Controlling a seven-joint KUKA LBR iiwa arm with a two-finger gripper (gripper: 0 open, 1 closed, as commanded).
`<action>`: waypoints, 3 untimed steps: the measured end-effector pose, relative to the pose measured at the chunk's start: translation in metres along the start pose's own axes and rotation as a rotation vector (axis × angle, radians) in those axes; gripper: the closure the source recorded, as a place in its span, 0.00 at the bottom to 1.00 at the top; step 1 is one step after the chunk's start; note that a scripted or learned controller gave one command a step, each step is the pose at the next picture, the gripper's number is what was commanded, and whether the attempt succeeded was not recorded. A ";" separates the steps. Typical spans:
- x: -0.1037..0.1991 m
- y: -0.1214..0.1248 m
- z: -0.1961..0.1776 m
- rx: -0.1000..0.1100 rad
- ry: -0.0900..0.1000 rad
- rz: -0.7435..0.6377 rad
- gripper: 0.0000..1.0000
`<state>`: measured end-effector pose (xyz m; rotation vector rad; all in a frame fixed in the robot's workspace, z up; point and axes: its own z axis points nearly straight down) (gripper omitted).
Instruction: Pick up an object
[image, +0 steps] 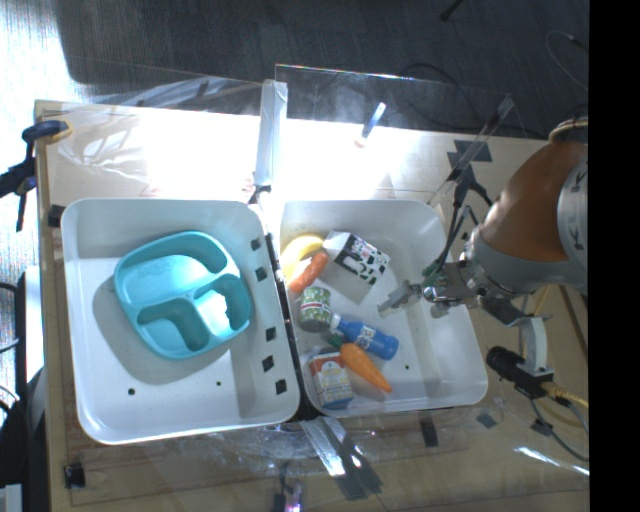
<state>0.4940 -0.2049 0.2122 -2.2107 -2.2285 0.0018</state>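
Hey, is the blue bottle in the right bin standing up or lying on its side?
Lying on its side: the blue plastic bottle stretches lengthwise across the floor of the right white bin, its white cap end pointing toward the left bin.

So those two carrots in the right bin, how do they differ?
The upper carrot looks thinner and redder, lying beside the banana near the divider. The lower carrot looks fatter and brighter orange, lying below the blue bottle toward the bin's front. Both lie flat at a slant, apart from the gripper.
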 end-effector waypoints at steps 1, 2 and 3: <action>0.001 -0.002 0.120 -0.002 0.000 0.038 0.00; 0.001 -0.001 0.110 -0.003 0.000 0.034 1.00; 0.046 0.021 0.027 -0.002 0.000 0.096 1.00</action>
